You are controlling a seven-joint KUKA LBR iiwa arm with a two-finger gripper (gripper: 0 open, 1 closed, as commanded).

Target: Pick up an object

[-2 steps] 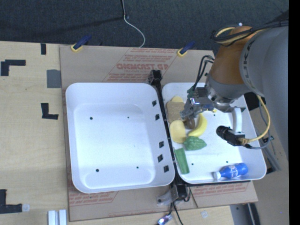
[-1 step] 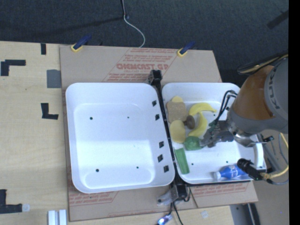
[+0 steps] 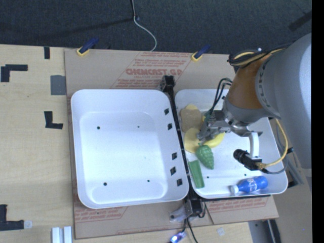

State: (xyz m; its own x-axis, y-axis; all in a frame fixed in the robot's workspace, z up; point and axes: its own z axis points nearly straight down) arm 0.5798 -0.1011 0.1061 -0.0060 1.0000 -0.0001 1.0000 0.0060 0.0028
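Camera view: cardboard sheet [image 3: 147, 67] bears red, unreadable lettering.

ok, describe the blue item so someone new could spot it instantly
Look in the right-hand bin, the one the arm reaches into. Go to its near corner on the right, away from the yellow and green cluster by the divider. There lies a blue bottle with a pale cap, the only blue item.

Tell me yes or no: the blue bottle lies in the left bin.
No, the blue bottle lies in the right bin, near its front corner.
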